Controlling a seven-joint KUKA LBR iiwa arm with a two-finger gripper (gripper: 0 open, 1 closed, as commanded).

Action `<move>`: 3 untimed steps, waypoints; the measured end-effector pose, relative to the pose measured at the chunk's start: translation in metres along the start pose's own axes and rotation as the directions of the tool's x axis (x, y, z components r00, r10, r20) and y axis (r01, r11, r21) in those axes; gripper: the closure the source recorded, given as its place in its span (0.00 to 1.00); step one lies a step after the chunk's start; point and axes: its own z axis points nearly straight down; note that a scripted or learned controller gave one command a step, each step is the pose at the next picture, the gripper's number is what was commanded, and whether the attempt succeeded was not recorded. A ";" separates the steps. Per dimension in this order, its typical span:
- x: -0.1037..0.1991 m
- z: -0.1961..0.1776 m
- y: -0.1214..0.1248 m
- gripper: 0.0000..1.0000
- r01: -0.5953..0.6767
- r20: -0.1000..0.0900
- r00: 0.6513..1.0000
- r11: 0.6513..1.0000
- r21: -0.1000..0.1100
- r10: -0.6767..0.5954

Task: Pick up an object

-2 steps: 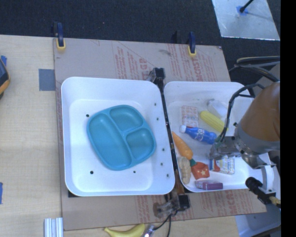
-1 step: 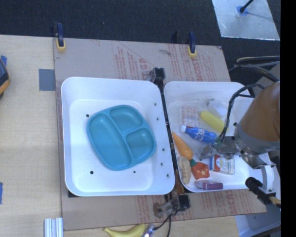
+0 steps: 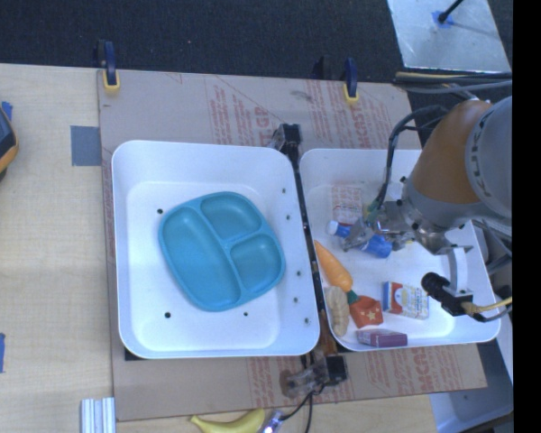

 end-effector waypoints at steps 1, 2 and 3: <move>0.024 -0.001 0.049 0.00 0.000 0.000 1.000 1.000 -0.001 0.000; 0.016 0.000 0.024 0.00 -0.001 0.001 1.000 1.000 0.002 0.001; 0.028 0.000 0.040 0.00 0.000 0.000 1.000 1.000 -0.001 0.000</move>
